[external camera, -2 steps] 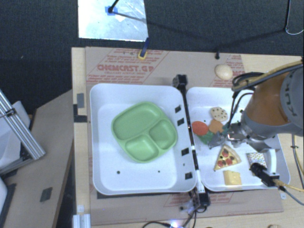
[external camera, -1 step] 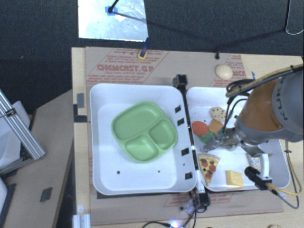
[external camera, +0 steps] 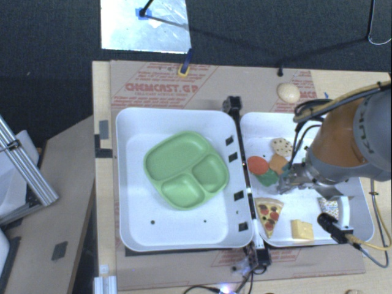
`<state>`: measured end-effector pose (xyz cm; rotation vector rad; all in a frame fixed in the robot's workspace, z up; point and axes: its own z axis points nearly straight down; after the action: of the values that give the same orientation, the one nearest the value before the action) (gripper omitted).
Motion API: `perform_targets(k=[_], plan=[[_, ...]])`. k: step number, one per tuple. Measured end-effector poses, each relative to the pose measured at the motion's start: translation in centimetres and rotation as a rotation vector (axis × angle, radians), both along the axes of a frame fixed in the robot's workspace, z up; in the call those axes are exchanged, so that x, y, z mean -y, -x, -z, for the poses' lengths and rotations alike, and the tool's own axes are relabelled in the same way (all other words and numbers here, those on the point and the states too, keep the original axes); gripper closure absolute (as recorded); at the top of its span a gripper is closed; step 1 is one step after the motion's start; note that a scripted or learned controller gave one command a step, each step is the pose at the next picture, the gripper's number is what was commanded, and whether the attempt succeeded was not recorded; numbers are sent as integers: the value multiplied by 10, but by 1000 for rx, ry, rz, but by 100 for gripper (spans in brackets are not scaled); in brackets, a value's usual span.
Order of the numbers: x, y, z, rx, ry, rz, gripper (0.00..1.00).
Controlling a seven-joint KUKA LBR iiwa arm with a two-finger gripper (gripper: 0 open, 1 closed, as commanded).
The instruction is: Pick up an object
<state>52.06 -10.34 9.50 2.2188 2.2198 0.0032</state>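
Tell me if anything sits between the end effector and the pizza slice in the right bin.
Nothing visible does. The end effector sits low over the right bin, beside the red and green pieces. The pizza slice lies just below it in the view, with bare white floor between them.

The light falls from overhead, even and fairly bright. Both white bins, the left bin point(external camera: 131, 225) and the right bin point(external camera: 361, 225), look slightly washed out. A silvery sheet point(external camera: 145, 17) beyond the bench's far edge glares brightly. My arm point(external camera: 352, 139) casts only a faint shadow. Everything looks soft and grainy, with fine detail blurred. The floor stays dark.
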Motion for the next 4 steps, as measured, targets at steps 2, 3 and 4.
perform_targets(k=[2, 3, 4], plan=[[-4, 1, -105, 1, 0, -4, 100], [-4, 0, -131, 2, 0, -4, 100], [-57, -29, -137, 1, -2, -10, 100]])
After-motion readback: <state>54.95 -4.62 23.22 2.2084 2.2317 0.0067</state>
